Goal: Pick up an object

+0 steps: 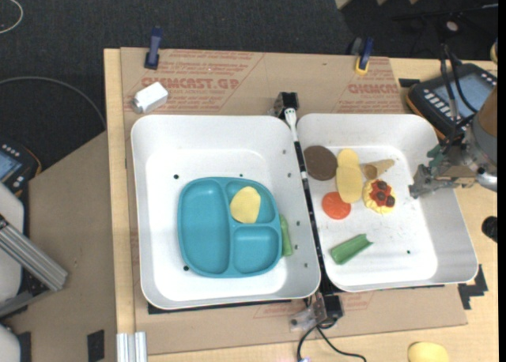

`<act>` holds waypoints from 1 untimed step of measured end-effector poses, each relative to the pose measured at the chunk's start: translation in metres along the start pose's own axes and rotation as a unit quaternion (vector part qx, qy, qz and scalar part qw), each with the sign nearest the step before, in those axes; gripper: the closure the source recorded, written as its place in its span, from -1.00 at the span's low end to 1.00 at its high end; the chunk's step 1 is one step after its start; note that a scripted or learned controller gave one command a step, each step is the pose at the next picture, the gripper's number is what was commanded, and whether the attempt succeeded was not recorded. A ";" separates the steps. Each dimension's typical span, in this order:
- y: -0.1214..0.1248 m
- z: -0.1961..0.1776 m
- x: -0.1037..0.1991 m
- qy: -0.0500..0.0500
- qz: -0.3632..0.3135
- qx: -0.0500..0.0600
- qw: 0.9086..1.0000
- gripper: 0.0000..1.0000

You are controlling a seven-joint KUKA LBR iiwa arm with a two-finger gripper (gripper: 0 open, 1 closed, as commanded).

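Observation:
In the right bin (443,258) lie a brown round piece (320,162), a long yellow piece (348,175), a tan cone-shaped piece (379,167), a yellow piece with dark red berries (381,195), a flat orange-red disc (337,206) and a green pod (349,248). The left bin (158,194) holds a teal divided plate (213,230) with a pale yellow piece (246,205) in its upper right section. A green strip (285,235) lies by the plate's right rim. My gripper (421,181) hangs over the right bin's right side, just right of the berry piece, with nothing visible in it.
A white clip (150,97) sits on the cardboard behind the left bin. Blue (152,47) and yellow (364,54) clamps hold the board's back edge. A black divider (299,164) runs between the bins. A controller pendant (455,98) rests at the far right.

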State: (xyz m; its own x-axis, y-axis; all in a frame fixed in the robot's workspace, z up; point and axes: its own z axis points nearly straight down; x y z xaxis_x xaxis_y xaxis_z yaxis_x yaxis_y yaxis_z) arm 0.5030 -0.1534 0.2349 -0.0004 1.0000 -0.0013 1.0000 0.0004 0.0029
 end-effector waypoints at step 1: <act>0.011 -0.072 0.168 0.003 -0.009 -0.003 1.000 1.00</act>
State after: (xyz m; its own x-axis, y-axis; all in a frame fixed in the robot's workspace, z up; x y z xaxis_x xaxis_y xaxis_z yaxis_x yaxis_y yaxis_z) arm 0.5136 0.0151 0.3062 -0.0186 0.9998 0.0046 0.9998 0.0186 0.0091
